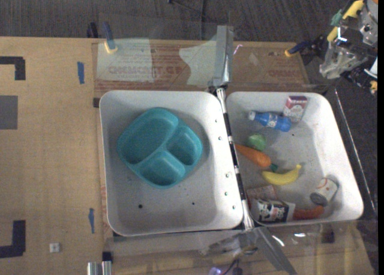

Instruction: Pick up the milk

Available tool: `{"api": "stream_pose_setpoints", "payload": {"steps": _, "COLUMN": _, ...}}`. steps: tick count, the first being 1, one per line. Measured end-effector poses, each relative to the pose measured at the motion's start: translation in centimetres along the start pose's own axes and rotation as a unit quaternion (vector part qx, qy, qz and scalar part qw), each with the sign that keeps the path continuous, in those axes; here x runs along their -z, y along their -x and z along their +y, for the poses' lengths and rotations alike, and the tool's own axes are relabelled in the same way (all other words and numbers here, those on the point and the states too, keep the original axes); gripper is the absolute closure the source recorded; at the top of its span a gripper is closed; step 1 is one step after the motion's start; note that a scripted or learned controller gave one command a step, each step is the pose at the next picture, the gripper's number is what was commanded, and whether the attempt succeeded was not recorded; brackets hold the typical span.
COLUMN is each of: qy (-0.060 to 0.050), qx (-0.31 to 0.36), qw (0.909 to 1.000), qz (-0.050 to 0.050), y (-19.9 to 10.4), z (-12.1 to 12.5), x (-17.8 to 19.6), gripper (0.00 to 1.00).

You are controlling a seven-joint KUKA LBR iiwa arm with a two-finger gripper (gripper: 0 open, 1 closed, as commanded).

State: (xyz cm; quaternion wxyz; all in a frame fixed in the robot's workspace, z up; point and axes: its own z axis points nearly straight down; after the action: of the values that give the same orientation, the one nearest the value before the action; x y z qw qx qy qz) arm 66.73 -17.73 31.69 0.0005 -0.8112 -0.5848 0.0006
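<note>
Hand (343,57) up beyond the far right corner of the right bin (351,169), outside its rim, over the dark floor past the bench (48,148). Spread or pressed together: cannot tell, too blurred and cluttered there.

Milk (275,211) down in the near left corner of the right bin, close against the near wall and just beside the left wall. Well apart from the hand, at the diagonally opposite corner of that bin.

Small carton, lying on its side. White with black cow-like patches, a darker end toward the bin's left wall. Print too small to read.

Counted in the right bin:
- 1 milk
- 1 brownish packet (261,193) just beyond the milk, touching or nearly so
- 1 red item (309,212) just right of the milk, along the near wall
- 1 can (324,191) tipped over near the right wall
- 1 banana (282,176) at mid-bin
- 1 carrot (253,155) by the left wall
- 1 green item (257,142) just beyond the carrot
- 1 blue bottle (270,121) lying flat
- 1 red-and-white box (295,107) upright at the far wall

Left of the right bin: 1 more white bin (114,208), touching it edge to edge, with 1 teal plate (159,146) of 3 compartments.
</note>
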Motion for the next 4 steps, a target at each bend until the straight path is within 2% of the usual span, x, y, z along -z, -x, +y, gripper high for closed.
{"api": "stream_pose_setpoints", "payload": {"steps": 1, "qy": 0.003, "qx": 0.022, "qw": 0.9997, "qz": -0.001, "y": 3.5, "z": 0.7, "x": 2.2, "gripper": 1.00}}
{"api": "stream_pose_setpoints", "payload": {"steps": 2, "qy": 0.002, "qx": 0.041, "qw": 0.9992, "qz": -0.001, "y": 3.5, "z": 1.2, "x": 1.2, "gripper": 1.00}}
{"api": "stream_pose_setpoints", "payload": {"steps": 3, "qy": 0.004, "qx": 0.043, "qw": 0.9991, "qz": -0.001, "y": 3.3, "z": 1.1, "x": 2.1, "gripper": 1.00}}
{"api": "stream_pose_setpoints", "payload": {"steps": 4, "qy": 0.003, "qx": 0.076, "qw": 0.9971, "qz": -0.001, "y": 3.5, "z": 1.3, "x": 2.4, "gripper": 1.00}}
